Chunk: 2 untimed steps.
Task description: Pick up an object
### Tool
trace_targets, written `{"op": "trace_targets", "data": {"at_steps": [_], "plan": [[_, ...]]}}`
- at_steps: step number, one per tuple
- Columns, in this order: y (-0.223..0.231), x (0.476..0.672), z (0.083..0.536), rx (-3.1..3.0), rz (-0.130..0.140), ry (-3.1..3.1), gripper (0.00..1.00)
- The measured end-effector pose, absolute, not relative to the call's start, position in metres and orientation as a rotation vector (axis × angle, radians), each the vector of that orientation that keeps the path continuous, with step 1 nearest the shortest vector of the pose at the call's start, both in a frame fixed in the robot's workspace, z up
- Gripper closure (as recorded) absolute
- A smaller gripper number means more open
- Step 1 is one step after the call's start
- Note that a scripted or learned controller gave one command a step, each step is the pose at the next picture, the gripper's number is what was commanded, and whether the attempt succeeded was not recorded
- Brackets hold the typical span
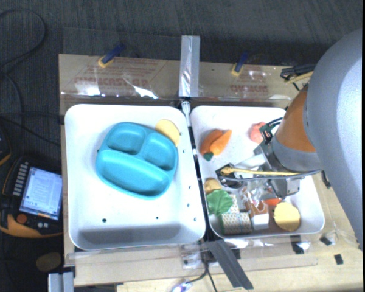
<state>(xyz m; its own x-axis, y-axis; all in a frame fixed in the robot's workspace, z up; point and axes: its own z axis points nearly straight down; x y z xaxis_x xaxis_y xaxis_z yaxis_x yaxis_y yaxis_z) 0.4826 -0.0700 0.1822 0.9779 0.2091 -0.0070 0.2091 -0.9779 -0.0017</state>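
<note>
Fingers: mine [226, 172], low in right bin [316, 221] above clutter; open or shut, I cannot tell
Toy carrot [215, 141]: right bin's far left corner, apart from me
Blue divided tray [137, 157]: left bin [85, 224]

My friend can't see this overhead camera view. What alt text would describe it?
A grey robot arm reaches from the right into the right white bin, crowded with toy food including a carrot. The left white bin holds an upside-down blue divided plate.
</note>
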Motion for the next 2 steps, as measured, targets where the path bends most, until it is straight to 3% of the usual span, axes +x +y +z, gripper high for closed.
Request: {"op": "trace_targets", "data": {"at_steps": [1, 2], "plan": [[-0.0138, 0.4829, 0.2554, -3.123, 0.010, -0.352, 1.00], [-0.0138, 0.4828, 0.2632, -3.122, 0.018, -0.380, 1.00]]}}
